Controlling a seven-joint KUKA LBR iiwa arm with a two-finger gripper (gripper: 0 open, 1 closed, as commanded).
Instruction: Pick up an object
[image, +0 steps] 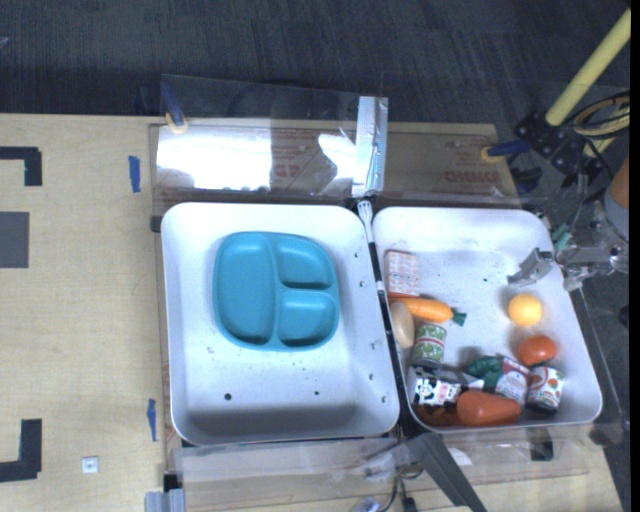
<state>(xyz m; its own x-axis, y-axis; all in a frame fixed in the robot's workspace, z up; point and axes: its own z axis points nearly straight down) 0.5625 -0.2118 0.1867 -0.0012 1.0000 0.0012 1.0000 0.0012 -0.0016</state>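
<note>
The right bin (470, 232) holds the loose objects. A yellow ball (525, 309) lies near its right wall, with an orange-red tomato (537, 349) just below it. A carrot (428, 309) lies mid-bin, next to a pink-and-white packet (403, 270) and a beige egg-shaped piece (402, 324). A green-labelled can (430, 344) stands below the carrot. Along the front sit a cow-patterned item (436, 390), a red pepper (486, 407) and two small red-labelled cans (544, 388). My gripper (543, 262) hangs at the bin's upper right rim, above and slightly right of the yellow ball, touching none of the objects.
The left bin (200, 380) carries a blue divided tray (276, 288). A clear plastic sheet (270, 140) stands behind the bins. A yellow pole (590, 62) and cables (560, 140) sit at the top right. Wooden bench surface (70, 300) stretches to the left.
</note>
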